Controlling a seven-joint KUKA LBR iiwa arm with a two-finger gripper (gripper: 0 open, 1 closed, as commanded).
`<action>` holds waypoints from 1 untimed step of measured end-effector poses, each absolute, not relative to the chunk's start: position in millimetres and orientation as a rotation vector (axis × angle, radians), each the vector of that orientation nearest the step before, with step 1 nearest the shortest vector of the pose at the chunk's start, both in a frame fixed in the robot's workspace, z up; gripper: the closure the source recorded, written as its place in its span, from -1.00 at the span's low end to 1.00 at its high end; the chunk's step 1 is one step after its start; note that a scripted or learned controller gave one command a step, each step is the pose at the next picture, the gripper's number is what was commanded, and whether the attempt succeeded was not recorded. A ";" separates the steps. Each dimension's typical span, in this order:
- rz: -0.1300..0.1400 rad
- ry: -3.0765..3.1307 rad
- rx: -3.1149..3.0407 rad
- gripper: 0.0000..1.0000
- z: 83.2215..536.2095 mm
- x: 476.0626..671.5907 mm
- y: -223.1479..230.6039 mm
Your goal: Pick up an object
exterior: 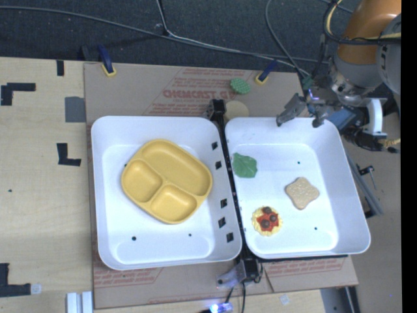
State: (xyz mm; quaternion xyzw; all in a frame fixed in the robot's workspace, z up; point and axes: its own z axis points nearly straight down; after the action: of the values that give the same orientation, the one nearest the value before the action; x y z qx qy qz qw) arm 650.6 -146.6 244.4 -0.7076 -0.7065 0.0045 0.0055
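White plastic bins sat side by side on a brown cardboard sheet (pixel 182 96) laid over the bench. Camera view: the two-finger gripper (pixel 301 112) hung over the far rim of the right bin (pixel 345 240), its dark fingers (pixel 287 115) spread apart with nothing between them. The grey arm with its orange band (pixel 371 18) reached in from the upper right.

Three small things lay on the right bin's floor, all well apart from the gripper and nearer the camera. The flat green leaf-shaped piece (pixel 245 165) lay closest to it, near the bin's left wall. The tan toast-shaped slice (pixel 302 192) lay toward the right. The small round pizza-like piece with red topping (pixel 266 220) lay nearest the front.

The left bin (pixel 104 175) held a yellow plastic divided plate (pixel 167 180) with three compartments.

Red printed lettering ran across the cardboard behind the bins, too faint and skewed to read. A small green textured object (pixel 240 85) lay on the cardboard beyond the bins; its kind could not be made out. The arm's upper part was cut off at the frame edge.
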 end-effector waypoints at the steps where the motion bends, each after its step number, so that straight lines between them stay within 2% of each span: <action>1: 0.002 -2.223 -2.219 -1.00 252.7 653.0 -146.2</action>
State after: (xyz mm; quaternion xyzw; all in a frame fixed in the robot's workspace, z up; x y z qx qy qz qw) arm 653.0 -146.2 252.7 -0.7066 -0.7076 0.0007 0.0002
